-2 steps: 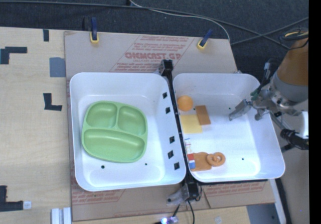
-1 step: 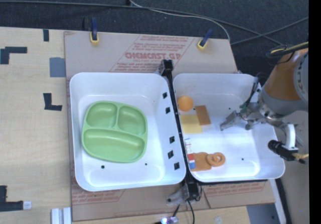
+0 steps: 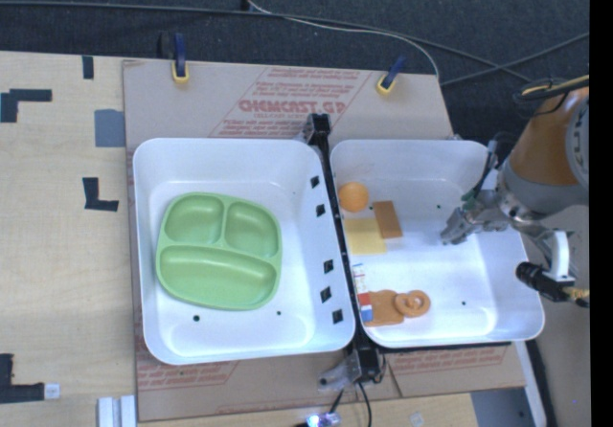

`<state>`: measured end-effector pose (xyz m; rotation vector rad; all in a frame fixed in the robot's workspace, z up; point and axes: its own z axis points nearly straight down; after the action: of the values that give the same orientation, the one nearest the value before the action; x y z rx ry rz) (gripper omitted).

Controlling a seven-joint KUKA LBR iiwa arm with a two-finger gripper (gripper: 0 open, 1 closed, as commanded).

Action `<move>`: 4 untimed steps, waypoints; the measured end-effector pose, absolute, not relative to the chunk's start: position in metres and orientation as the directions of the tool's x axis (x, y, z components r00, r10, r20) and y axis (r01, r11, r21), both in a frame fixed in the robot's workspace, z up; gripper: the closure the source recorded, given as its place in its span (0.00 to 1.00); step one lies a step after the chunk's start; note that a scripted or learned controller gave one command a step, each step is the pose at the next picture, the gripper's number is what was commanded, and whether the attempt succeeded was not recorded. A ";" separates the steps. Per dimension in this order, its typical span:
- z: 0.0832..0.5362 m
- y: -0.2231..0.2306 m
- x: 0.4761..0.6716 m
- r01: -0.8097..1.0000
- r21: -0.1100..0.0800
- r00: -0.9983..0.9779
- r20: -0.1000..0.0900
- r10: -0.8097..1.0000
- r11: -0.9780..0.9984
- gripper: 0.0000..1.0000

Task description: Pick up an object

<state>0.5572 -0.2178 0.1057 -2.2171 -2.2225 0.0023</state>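
Red print reading "CHEMCAST GP" noted on brown protective sheet (image 3: 287, 104) behind the bins; smaller lines illegible.

Fixed above the surface (image 3: 57, 224), looking down aslant at mid range on both bins (image 3: 230, 159), left of the jaws

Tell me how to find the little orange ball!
Look at the right white bin, the one the grey arm reaches into. Near its left wall, toward the far end, sits the orange ball, just above a yellow block and beside a brown block. It is the only round ball there; its neighbours are flat and boxy.
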 end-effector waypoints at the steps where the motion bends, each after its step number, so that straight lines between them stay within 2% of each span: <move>1: 0.167 -0.211 0.560 1.000 0.005 -0.003 -0.001 1.000 0.003 1.00; 2: 0.218 -0.211 0.571 1.000 0.005 -0.003 -0.001 1.000 0.003 1.00; 3: 0.271 -0.211 0.572 1.000 0.005 -0.003 -0.002 1.000 0.003 1.00; 4: 0.275 -0.158 0.585 1.000 0.000 -0.007 0.001 1.000 0.007 1.00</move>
<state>0.5847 -0.1578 0.2746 -2.2133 -2.2285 -0.0016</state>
